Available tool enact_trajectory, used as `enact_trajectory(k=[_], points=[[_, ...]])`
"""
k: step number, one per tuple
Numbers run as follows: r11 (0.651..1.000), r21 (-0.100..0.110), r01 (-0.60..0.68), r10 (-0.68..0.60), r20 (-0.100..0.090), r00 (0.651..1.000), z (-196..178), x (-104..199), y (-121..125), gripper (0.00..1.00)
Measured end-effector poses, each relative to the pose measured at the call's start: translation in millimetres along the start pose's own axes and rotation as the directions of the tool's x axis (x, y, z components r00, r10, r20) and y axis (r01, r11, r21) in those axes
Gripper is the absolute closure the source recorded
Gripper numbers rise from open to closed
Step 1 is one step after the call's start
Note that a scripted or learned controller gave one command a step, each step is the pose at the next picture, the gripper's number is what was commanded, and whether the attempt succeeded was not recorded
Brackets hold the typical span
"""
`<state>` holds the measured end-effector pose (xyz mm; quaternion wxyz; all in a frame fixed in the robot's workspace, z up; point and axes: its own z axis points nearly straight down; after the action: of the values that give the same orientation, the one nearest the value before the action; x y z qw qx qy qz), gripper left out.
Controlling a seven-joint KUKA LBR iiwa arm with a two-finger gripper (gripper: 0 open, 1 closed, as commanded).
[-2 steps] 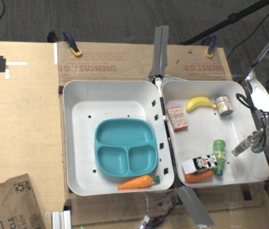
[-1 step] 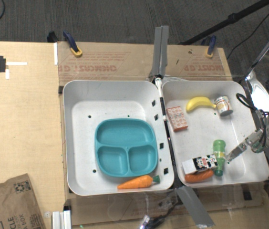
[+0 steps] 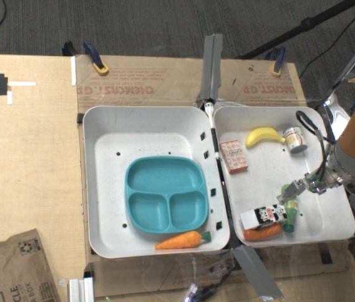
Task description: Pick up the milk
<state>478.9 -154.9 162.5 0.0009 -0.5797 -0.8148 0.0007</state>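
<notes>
The milk (image 3: pixel 263 217) is a small white carton with black cow patches, lying on its side near the front edge of the right bin (image 3: pixel 328 228). An orange carrot-like toy (image 3: pixel 262 233) lies right against its front side, and a green item (image 3: pixel 289 210) touches its right end. My gripper (image 3: pixel 291 192) hangs just above and to the right of the milk, over the green item, at the end of the arm that reaches in from the right. Nothing shows in its grasp.
A banana (image 3: pixel 264 135), a small can (image 3: pixel 294 139) and a pink box (image 3: pixel 233 156) lie in the back half of the right bin. The left bin (image 3: pixel 102 187) holds a teal divided plate (image 3: pixel 165 194) and a carrot (image 3: pixel 179 240). The divider wall (image 3: pixel 218 168) runs between the bins.
</notes>
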Motion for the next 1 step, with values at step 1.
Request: enact_trajectory(k=[1], points=[[0.813,-0.004,0.582,-0.582,0.005,0.813,44.4,47.6,17.5,0.00]])
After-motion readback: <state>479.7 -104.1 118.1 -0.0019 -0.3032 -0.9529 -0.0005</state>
